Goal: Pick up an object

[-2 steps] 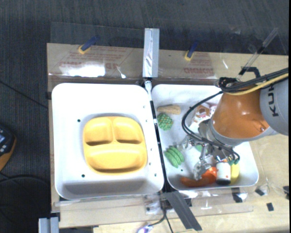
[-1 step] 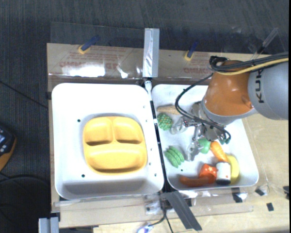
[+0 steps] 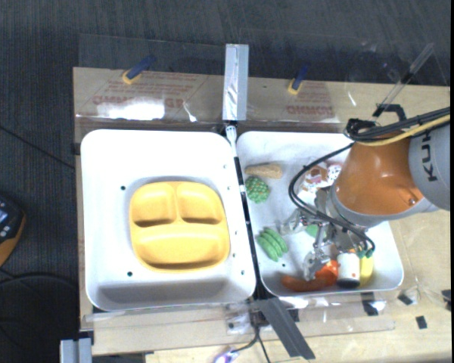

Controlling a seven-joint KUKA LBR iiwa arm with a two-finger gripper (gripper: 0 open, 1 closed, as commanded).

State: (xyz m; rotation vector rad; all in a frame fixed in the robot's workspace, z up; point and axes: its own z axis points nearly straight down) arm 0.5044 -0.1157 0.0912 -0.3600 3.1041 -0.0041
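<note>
My gripper point(image 3: 315, 262) hangs low in the near part of the right bin point(image 3: 287, 151), touching or just above an orange piece point(image 3: 296, 283) by the near wall. I cannot tell whether it is spread or closed. A green pod point(image 3: 272, 243) lies just left.

Yellow tray point(image 3: 180, 224) blocks left bin point(image 3: 110, 165); toys point(image 3: 272, 243) crowd right bin point(image 3: 287, 151).

Single fixed camera, high above surface point(image 3: 427, 278), looking down at slant. Mid-distance framing: left bin point(image 3: 106, 203) and right bin point(image 3: 287, 146) side by side at frame centre. Arm point(image 3: 378, 180) enters from right edge. Dark floor point(image 3: 30, 51) along top and left.
</note>
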